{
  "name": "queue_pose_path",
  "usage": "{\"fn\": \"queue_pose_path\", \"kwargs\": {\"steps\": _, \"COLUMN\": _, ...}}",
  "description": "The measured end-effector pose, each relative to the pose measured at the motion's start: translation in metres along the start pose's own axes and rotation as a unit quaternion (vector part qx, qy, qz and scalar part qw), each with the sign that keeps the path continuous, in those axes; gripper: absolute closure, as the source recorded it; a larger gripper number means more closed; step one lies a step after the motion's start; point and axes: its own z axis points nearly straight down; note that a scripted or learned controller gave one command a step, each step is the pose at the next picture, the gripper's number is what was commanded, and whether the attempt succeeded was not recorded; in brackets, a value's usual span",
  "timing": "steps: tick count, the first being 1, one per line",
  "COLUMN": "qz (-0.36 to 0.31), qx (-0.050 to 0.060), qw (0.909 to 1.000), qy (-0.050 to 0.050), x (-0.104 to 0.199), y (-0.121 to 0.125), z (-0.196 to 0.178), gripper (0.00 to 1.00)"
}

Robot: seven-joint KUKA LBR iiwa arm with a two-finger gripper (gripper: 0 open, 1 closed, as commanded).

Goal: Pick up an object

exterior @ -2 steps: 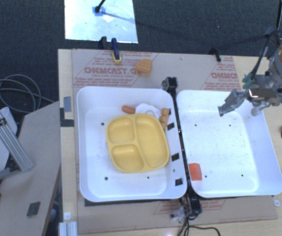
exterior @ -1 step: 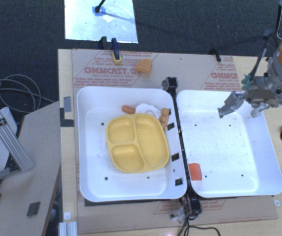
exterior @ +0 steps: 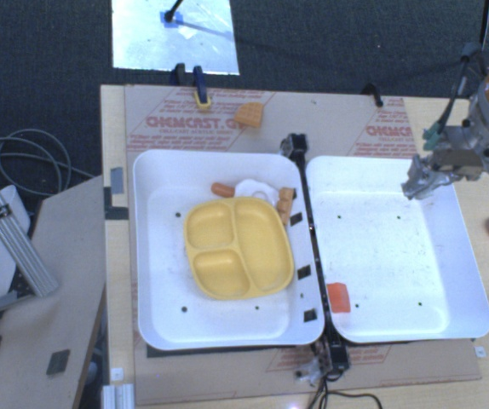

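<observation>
My gripper hangs over the upper right part of the right bin, fingers pointing down-left with nothing visible between them. An orange-red block lies at the right bin's lower left. The left bin holds a yellow divided plate. Just behind the plate lie a small orange sausage-shaped piece, a white item and a tan piece.
A tan block rests on the cardboard behind the bins. Blue and yellow clamps hold the board's far edge. A metal sheet lies on the floor beyond. Cables and a side table stand at the left.
</observation>
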Motion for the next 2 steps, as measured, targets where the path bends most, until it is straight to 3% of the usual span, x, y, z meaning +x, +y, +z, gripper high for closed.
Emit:
{"fn": "queue_pose_path", "kwargs": {"steps": 1, "qz": 0.0, "qx": 0.0, "qw": 1.0, "qy": 0.0, "x": -0.0001, "y": -0.0001, "z": 0.0004, "gripper": 0.0}}
{"fn": "queue_pose_path", "kwargs": {"steps": 2, "qz": 0.0, "qx": 0.0, "qw": 1.0, "qy": 0.0, "x": -0.0001, "y": -0.0001, "z": 0.0004, "gripper": 0.0}}
